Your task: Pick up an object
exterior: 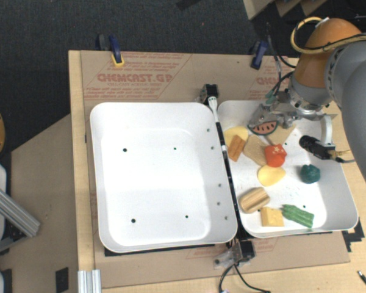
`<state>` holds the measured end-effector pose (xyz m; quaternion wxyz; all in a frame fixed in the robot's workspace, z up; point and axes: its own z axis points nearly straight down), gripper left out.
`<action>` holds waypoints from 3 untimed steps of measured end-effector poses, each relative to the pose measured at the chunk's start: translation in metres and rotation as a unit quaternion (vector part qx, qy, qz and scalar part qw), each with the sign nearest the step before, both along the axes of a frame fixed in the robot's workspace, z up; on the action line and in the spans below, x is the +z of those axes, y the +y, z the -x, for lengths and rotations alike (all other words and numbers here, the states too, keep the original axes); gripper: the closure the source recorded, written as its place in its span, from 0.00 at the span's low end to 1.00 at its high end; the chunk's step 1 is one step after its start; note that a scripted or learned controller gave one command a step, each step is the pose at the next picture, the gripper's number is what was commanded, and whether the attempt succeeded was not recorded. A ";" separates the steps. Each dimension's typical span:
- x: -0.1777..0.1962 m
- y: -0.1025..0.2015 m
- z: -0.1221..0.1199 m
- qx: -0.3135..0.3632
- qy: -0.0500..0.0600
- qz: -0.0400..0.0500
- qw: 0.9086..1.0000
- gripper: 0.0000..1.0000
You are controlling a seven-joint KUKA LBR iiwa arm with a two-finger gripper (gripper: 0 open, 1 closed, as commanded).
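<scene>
Cardboard covers the counter [171, 264], and two shallow white bins sit on it side by side: the left bin [110, 224] and the right bin [348, 215]. Nearest in the right bin, a green pickle-like piece [297, 215] lies just beside a yellow cheese block [271, 217]. A tan bread roll [254, 199] sits a little behind them, near the bin's left wall. Farther in, a pale yellow lemon [271, 175] lies close in front of a red tomato [275, 155], and a teal ball [310, 174] rests apart on the right. By the left wall an orange wedge [235, 146] sits against a yellow piece [236, 133], with a flat tan slice [255, 154] between them and the tomato. At the far end the gripper [269, 119] hangs low over the bin, and a watermelon slice [265, 127] is right at its tip. I cannot tell whether the gripper is apart, together or clamped on the slice. Behind it rises the grey arm [354, 78] with its orange band [323, 41].
</scene>
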<state>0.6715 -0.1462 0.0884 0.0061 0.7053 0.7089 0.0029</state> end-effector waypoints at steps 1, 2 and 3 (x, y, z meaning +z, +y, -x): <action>0.014 -0.002 0.000 -0.001 -0.002 0.001 1.000 1.00; 0.001 0.016 0.093 -0.004 0.002 -0.002 1.000 1.00; 0.000 0.016 0.091 -0.003 0.003 -0.002 1.000 0.00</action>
